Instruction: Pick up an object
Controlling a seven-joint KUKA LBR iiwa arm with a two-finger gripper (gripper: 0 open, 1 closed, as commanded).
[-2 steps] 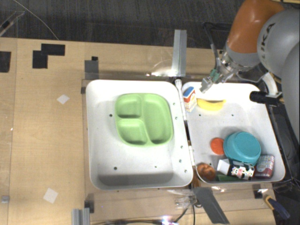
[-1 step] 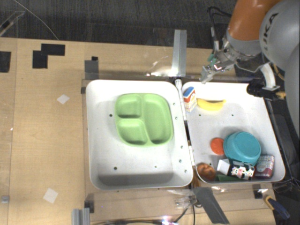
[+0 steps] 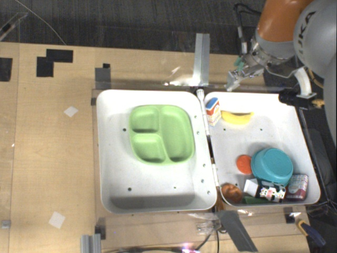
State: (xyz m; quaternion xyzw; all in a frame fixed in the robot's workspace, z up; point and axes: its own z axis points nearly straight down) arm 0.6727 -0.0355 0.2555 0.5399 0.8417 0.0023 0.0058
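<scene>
The right bin [image 3: 274,117] holds a yellow banana [image 3: 236,117], a small milk carton [image 3: 212,110], a teal bowl [image 3: 271,165], an orange disc [image 3: 244,164], a red can [image 3: 297,186], a brown round object [image 3: 231,192] and a small dark box [image 3: 267,193]. My gripper [image 3: 235,79] hangs above the bin's far edge, up and right of the carton. Nothing shows between its fingers.
The left bin [image 3: 110,152] carries a green divided tray [image 3: 160,133]. A metal post [image 3: 202,59] stands behind the seam between the bins. The arm's orange band [image 3: 287,7] and grey body fill the upper right corner. Wooden bench lies to the left.
</scene>
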